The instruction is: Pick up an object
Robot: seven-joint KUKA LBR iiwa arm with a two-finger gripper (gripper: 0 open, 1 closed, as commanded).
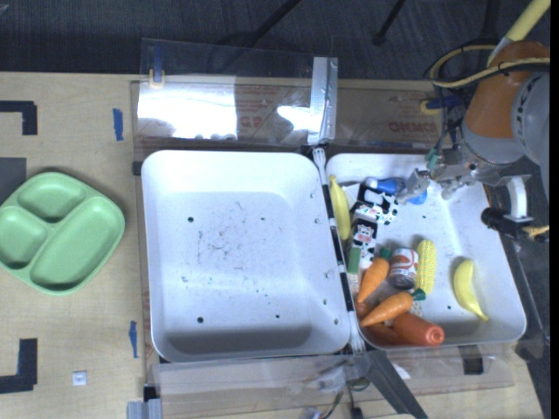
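Both white bins look like smooth plastic, the left bin (231,251) scuffed with grey marks at its centre. At nine o'clock, the green divided plate (58,231) shows matt plastic. The bench (70,112) reads as pale wood. At twelve o'clock, a clear sheet (231,103) glares glossy. The toy carrots (384,297) shine like plastic.

This looks like a robotics lab: a wooden tabletop (70,339) marked with black and blue tape carries two shallow white bins (236,251), backed by a clear plastic shield (231,103). Dark stand legs (288,16), probably camera tripods, cross the carpet behind, and yellow cabling (458,59) loops over the grey-and-orange arm (507,112).
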